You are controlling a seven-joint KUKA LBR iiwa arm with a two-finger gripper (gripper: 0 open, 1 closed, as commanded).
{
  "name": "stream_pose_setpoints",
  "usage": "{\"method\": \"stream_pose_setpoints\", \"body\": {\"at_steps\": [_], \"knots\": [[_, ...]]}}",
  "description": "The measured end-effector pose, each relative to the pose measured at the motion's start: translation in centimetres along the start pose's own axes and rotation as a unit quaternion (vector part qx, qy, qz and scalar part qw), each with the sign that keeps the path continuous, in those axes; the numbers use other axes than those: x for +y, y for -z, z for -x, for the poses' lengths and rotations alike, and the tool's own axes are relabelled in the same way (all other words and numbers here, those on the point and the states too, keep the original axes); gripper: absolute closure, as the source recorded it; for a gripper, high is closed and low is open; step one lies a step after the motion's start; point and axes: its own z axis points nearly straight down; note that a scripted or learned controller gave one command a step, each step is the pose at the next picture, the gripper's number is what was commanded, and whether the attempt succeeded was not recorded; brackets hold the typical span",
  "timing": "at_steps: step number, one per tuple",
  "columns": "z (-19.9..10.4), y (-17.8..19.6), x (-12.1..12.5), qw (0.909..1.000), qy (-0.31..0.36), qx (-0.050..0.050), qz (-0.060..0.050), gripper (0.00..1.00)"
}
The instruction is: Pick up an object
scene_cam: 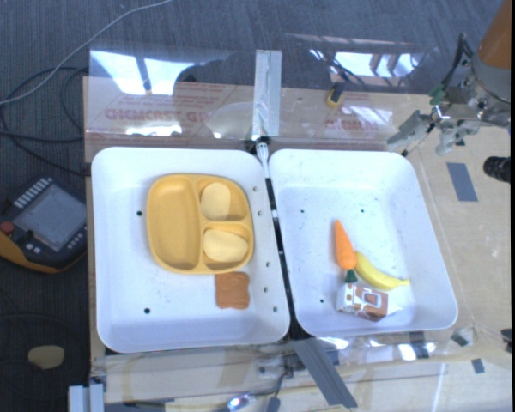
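White bins are sitting side by side on the worktop.
Gripper [446,125] is hovering beyond the right bin [412,196], fingers unreadable; carrot [343,245], banana [379,275] and small carton [363,300] are lying together inside it.
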Motion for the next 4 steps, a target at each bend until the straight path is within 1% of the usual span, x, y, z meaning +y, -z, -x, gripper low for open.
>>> {"method": "stream_pose_setpoints", "body": {"at_steps": [1,2,3,4], "knots": [[0.4,-12.5,-4.0,0.9998,-0.020,0.000,-0.001,0.00],[-3.6,-19.2,-9.2,0.9978,0.067,-0.001,0.004,0.00],[-4.5,-19.3,-13.0,0.9942,0.107,-0.003,0.008,0.00],[0.3,-12.6,-5.3,0.9991,0.043,-0.001,0.000,0.00]]}}
